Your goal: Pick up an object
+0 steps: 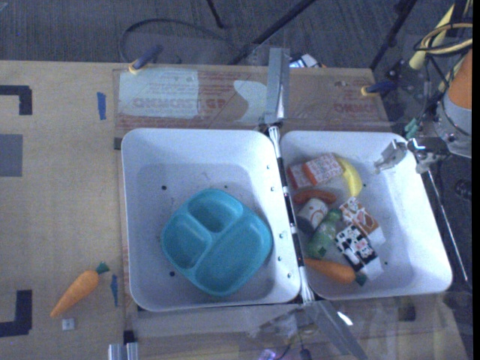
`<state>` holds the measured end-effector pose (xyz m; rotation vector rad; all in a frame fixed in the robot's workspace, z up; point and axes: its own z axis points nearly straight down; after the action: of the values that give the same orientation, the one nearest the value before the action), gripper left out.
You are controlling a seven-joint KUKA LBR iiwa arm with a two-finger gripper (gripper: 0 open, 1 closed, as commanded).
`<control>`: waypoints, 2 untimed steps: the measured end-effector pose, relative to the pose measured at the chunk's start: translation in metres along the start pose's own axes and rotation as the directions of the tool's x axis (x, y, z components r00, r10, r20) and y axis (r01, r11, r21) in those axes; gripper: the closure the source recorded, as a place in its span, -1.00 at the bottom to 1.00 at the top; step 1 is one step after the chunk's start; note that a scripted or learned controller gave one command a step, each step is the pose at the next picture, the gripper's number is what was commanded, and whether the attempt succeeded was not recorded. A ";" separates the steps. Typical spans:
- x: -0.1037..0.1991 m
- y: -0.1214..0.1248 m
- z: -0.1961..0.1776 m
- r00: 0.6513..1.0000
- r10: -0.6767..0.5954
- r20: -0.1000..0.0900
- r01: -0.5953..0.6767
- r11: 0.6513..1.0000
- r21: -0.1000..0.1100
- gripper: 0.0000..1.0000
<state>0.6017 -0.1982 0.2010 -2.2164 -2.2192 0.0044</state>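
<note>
You are looking at a dim picture with a cold, bluish tint. The two white bins [142, 156] are the brightest parts, and the floor [90, 13] at the top is dark. The picture is soft all over, so the small toys in the right bin [420, 238] look fuzzy and you cannot read their labels. The blue tray [217, 240] casts a soft shadow around it. The clear tape [157, 94] on the surface [52, 223] shines pale.

Grey KUKA arm [459, 118] with an orange band [463, 88] above the wrist; small pale metallic gripper [395, 154]; yellow cables [442, 37] looped behind.
</note>
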 end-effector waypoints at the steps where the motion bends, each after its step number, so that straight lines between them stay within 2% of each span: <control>1: 0.036 0.002 0.109 1.000 0.013 0.001 -0.013 1.000 -0.003 -1.00; 2: 0.035 0.001 0.102 1.000 0.015 0.001 -0.015 1.000 0.000 1.00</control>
<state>0.6023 -0.1629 0.0990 -2.2338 -2.2027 0.0047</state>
